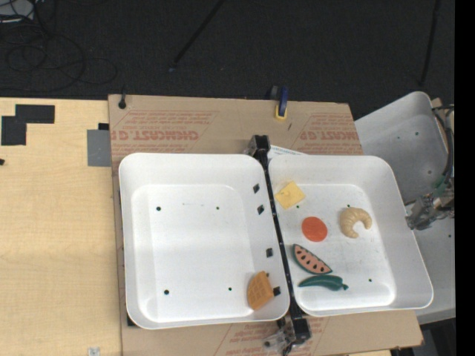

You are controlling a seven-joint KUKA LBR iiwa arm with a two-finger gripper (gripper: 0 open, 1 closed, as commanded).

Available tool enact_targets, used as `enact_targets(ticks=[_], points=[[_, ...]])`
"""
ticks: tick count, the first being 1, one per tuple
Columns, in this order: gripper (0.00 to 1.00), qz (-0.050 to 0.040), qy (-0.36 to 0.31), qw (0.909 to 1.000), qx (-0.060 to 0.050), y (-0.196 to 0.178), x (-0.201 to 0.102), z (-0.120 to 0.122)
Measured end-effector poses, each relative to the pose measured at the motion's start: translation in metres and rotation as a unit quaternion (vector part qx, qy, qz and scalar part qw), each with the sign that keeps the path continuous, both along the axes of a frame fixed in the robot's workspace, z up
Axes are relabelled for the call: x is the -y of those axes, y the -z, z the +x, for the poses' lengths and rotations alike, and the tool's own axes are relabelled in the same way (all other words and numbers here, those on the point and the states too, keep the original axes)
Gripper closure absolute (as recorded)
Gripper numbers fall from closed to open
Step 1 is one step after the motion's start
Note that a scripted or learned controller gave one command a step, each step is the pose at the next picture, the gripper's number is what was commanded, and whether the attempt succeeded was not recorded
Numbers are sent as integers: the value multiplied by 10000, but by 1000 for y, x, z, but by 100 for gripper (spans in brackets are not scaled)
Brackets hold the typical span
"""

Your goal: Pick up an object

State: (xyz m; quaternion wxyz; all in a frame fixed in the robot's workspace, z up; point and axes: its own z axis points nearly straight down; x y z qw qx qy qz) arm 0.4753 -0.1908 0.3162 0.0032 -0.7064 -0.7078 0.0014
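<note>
Picking target: croissant (355, 221) sits nearest your arm's right-side entry, long axis roughly upright in view; end effector state: cannot tell.

Arm parts (434, 202) at right edge, indistinct

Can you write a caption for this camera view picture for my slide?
Two white bins: right bin holds cheese, tomato, croissant, watermelon, pepper; left bin holds bread.
</note>
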Motion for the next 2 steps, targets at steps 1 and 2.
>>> enact_targets(ticks=[1, 2], points=[[100, -30, 14, 10000, 57, -67, 24, 1], [100, 5, 1, 10000, -11, 9, 7, 0]])
